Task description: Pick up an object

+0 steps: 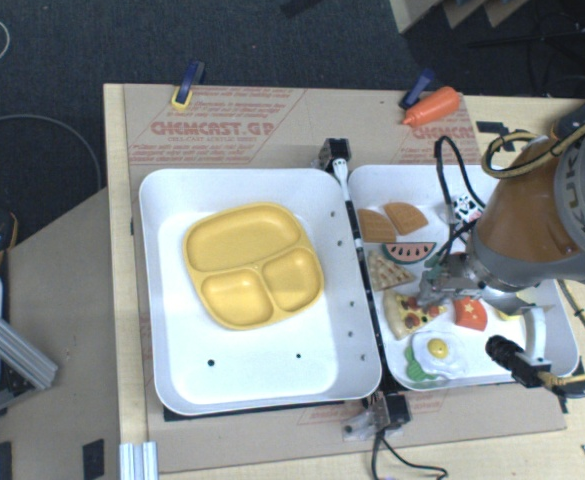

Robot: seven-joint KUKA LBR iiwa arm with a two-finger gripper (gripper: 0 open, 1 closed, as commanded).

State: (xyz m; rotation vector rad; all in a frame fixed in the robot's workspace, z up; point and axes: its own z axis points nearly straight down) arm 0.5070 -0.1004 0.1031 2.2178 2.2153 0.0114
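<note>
The right bin (562,353) serves as the landmark here: it sits on the bench (272,128) with its left wall touching the left bin (162,268), and it holds a scatter of toy food. The arm (537,223), grey with its orange band, reaches in from the right and hangs over the middle of the right bin, its gripper (434,290) pointing down toward the food near the bin's centre. Whether the claw is open or closed cannot be told, since the wrist and cables cover it. Just under and beside the gripper lie a pizza slice (412,313) and a red tomato-like piece (470,314); a fried egg (437,349) rests nearer the bin's front wall, with something green (419,370) touching it. Toward the bin's back wall sit a brown bread-like piece (397,218) and a watermelon slice (410,251). Left of the right bin, the left bin carries a yellow divided plate (252,263) with three compartments. Behind the right bin, on the bench, lies an orange clamp (430,106).
</note>
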